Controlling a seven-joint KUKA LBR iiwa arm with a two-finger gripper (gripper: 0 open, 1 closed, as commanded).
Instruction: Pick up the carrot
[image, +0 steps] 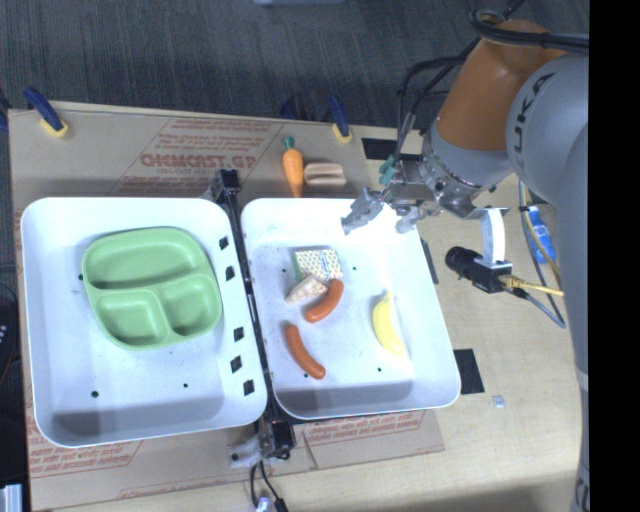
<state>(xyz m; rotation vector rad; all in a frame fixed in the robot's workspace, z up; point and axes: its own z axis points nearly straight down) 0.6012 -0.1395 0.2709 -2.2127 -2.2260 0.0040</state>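
Sausages (305, 352) crowd the right bin (425, 330), while the carrot (292, 170) lies outside it, so the tool (382, 214), spread and holding nothing, hovers nearby.

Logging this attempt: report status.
Two-finger gripper over right bin's far edge, nothing between fingers. Orange carrot with green top outside bins, beside small bun. Untouched.

Two white bins sit side by side. A carrot (292, 168) lies on the surface behind the right bin (430, 350). The gripper (383, 216) hangs above that bin's far right corner.
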